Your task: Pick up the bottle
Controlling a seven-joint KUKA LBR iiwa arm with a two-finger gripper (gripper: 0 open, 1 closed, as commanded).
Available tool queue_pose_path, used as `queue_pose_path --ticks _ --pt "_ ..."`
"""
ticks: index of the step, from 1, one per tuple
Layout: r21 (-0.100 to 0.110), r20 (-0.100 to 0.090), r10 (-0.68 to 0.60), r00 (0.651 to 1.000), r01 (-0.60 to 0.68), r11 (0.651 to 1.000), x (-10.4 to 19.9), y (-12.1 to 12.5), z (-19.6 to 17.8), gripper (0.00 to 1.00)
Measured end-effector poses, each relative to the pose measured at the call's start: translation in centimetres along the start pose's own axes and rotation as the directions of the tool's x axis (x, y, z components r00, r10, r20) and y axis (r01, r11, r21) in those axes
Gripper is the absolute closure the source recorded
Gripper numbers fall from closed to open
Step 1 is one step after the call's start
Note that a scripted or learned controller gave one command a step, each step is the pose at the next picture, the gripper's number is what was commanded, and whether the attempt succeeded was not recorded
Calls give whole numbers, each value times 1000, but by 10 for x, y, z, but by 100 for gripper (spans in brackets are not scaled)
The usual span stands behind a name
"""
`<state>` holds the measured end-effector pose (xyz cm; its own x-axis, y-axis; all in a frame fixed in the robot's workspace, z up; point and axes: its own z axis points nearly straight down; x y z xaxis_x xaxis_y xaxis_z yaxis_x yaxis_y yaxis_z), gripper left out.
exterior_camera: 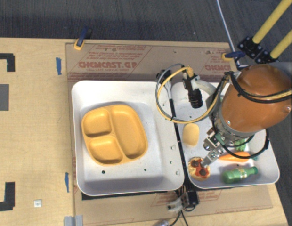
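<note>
Two shallow white bins are being carried side by side on the surface, and the small green plastic bottle (239, 174) is lying flat near the front edge of the right-hand bin (268, 175). Its long axis is being kept almost left-to-right, cap toward the right and tilted slightly up. The jaws of the gripper (213, 149) are being held just up and left of it, probably for an approach; whether they are open cannot be told.

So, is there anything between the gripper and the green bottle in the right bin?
Nothing visible blocks the short gap. The gripper hangs to the upper left of the green bottle, which lies on its side. An orange carrot-like piece lies just above the bottle, beside that path, and a small pizza toy sits to the gripper's lower left.
</note>
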<state>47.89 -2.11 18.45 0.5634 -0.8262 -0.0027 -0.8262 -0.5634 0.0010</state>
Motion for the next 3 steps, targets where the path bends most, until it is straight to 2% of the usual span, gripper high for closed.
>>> queue_pose_path --ticks 1,2,3 --pt "2 0 -296 955 296 955 -45 -33 0 100" --pt "2 -1 -530 848 530 848 57 -8 -63 100" --pt "1 0 -674 739 674 739 101 -23 68 100"
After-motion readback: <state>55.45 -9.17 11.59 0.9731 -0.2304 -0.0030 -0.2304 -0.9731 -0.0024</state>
